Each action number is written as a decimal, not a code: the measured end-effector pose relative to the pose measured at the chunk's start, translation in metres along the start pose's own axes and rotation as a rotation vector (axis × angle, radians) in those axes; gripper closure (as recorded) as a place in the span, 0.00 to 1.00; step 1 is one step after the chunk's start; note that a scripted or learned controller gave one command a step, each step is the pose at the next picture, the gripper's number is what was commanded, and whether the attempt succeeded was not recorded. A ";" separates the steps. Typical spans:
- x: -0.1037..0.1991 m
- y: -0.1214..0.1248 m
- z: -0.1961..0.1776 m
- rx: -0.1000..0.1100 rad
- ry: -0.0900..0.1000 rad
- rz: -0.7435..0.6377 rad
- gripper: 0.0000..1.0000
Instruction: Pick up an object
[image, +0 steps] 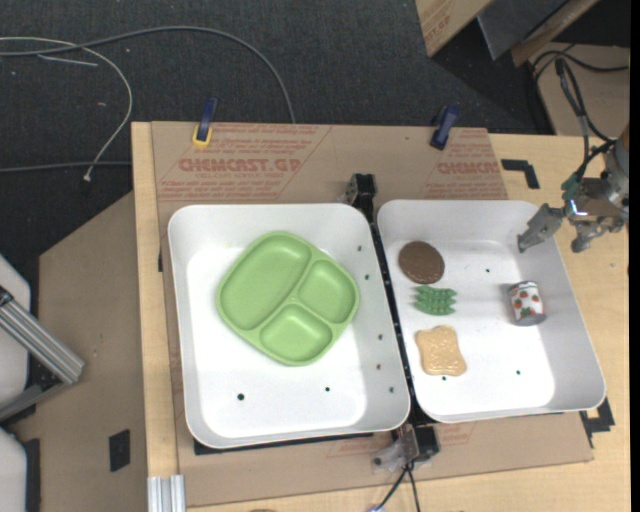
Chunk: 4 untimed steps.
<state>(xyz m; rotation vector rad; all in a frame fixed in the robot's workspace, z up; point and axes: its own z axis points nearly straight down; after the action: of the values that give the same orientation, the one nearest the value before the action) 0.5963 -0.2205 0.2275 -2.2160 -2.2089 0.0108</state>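
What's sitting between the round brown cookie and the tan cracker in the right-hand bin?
In the camera view, a small green leafy piece lies between the brown cookie and the tan cracker.

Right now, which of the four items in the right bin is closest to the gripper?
The small white cup with red marks, alone on that bin's right side, below the gripper. The brown cookie, green piece and tan biscuit line its left side.

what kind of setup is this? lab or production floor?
Most likely a robotics lab test bench, not production. Two white bins are clamped onto paper-covered board by blue clips, loose cables trail over dark carpet, and the items are toy food: a brown cookie and a green divided plate.
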 end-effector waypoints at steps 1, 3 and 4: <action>0.001 0.003 -0.008 -0.013 -0.003 -0.004 0.00; -0.001 -0.005 0.116 -0.008 -0.001 -0.003 0.00; 0.000 -0.004 0.143 -0.010 0.001 -0.005 0.00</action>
<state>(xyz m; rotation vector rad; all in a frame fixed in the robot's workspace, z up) 0.5905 -0.2194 0.0842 -2.2157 -2.2186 -0.0012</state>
